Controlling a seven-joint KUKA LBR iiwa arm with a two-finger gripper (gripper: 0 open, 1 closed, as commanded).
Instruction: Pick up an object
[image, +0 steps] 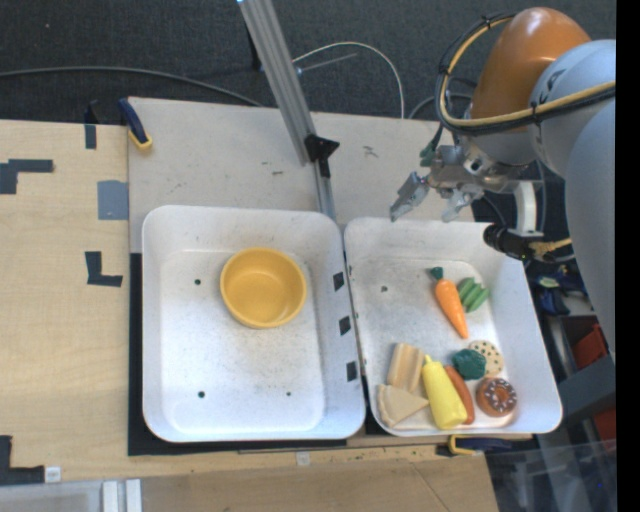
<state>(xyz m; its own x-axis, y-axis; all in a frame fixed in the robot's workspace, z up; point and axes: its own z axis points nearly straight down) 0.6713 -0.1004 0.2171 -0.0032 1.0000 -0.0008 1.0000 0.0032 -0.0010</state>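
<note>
Toy food crowds the right bin's (520, 300) near corner: a yellow bottle (446, 393), bread slices (404, 385) and a doughnut (496, 397), with a carrot (451, 305) lying apart, likely the easiest pick. The gripper (432, 203) hovers over the bin's far rim, fingers spread and holding nothing, so no grasp has begun.

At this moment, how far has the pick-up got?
Nothing looks done yet: the carrot, the yellow bottle and the doughnut all lie in the right bin. In hand: the gripper hangs with open jaws above that bin's far rim, holding nothing. Left: descend, close on an object and lift.
</note>
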